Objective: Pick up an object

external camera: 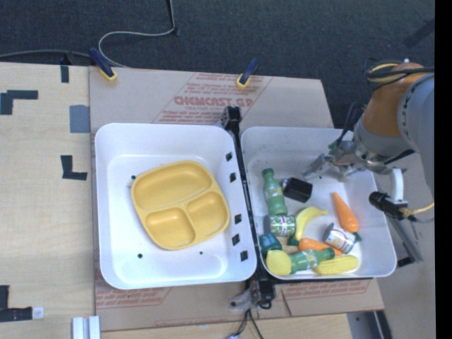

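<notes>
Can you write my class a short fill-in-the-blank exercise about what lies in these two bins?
1. The yellow divided tray lies in the ____ bin.
2. The green bottle lies in the ____ bin.
3. The carrot near the right bin's far side is coloured ____.
4. The gripper hangs over the ____ bin.

Missing words: left; right; orange; right

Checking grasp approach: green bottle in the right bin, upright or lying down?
Lying down. The green bottle rests flat on the floor of the right bin, its full length showing, white cap toward the bin's far wall.
</notes>
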Robot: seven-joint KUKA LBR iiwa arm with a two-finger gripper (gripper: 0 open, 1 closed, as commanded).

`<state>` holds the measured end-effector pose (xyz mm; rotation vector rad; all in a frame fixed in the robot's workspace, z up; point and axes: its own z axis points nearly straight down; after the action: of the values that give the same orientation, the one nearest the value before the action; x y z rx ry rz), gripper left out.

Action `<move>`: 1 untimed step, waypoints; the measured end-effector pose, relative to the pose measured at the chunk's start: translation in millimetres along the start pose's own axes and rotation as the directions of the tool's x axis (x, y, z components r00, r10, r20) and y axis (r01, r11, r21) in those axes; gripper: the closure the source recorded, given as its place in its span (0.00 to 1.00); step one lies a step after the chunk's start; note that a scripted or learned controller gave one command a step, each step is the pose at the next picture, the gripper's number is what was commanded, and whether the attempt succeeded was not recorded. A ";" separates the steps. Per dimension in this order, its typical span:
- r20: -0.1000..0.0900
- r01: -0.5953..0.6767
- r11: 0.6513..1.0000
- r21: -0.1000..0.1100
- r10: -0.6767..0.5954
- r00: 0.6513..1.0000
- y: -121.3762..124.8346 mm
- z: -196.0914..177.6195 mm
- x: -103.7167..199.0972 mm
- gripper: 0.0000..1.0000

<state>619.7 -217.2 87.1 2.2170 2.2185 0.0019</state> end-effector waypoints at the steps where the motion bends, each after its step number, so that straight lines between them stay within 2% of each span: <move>1: -0.004 0.002 1.000 0.004 -0.002 1.000 49.2 -24.8 94.1 0.00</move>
<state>668.8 -123.0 111.9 2.2184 2.2250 0.0022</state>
